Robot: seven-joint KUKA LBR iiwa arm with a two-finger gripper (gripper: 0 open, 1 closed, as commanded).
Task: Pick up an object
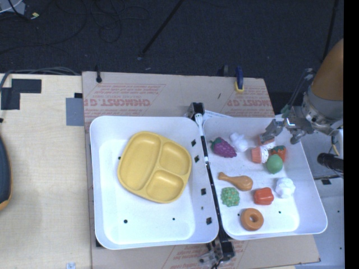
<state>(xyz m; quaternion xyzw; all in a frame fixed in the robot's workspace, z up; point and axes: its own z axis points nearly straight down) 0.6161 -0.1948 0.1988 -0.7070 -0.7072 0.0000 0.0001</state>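
Note:
The right bin [305, 220] holds several toy foods: purple grapes [223, 147], a white piece [240, 142], an orange-and-white piece [258, 154], a red-orange piece [280, 152], a green ball [274, 164], a drumstick [236, 179], broccoli [229, 196], a red pepper [263, 195], a white lump [285, 187] and a donut [252, 219]. My gripper [280, 136] hangs over the bin's back right part, just above the red-orange and orange-and-white pieces. Its fingers stand open and nothing is between them.
A yellow divided plate [154, 166] lies in the left bin [106, 217]. A black divider [206, 172] runs between the two bins. Both bins rest on a cardboard sheet [140, 97], and cables lie on the dark floor behind.

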